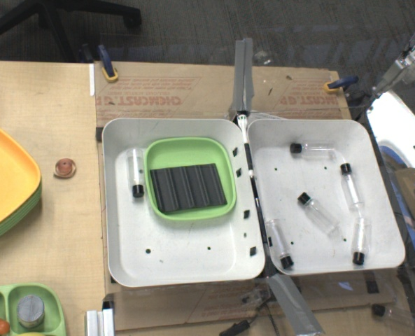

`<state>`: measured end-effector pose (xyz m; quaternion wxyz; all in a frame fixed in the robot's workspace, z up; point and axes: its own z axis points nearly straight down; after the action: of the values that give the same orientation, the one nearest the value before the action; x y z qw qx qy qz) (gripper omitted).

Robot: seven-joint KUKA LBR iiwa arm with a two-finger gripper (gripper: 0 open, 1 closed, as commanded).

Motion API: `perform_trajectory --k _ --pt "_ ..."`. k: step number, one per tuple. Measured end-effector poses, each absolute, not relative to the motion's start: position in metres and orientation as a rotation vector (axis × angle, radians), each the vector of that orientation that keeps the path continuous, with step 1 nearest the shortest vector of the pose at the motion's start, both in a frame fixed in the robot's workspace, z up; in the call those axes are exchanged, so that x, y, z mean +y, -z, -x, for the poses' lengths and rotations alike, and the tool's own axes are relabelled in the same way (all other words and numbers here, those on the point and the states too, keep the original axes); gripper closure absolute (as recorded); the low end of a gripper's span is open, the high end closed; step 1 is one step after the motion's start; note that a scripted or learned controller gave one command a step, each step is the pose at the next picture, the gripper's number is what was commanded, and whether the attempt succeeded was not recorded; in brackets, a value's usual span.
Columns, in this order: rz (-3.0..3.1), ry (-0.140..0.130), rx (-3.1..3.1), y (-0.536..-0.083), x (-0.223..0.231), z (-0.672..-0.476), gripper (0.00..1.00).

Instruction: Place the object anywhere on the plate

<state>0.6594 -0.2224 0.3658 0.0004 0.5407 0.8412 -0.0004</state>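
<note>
Claw (409, 63) grip: cannot tell. Five vials (319, 213) in right bin (319, 253), one beside green plate (186, 146).

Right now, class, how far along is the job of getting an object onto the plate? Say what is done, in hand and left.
Done: a dark ribbed block already lies on the green plate in the left bin. In hand: nothing visibly being moved. Left: one clear vial lies beside the plate, off it, and five vials, such as this one, lie loose in the right bin.
</note>
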Motion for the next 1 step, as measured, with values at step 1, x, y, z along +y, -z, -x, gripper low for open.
perform_trajectory --k 1 --pt "-1.822 0.001 2.557 -0.3685 -0.2228 -0.6593 0.00"
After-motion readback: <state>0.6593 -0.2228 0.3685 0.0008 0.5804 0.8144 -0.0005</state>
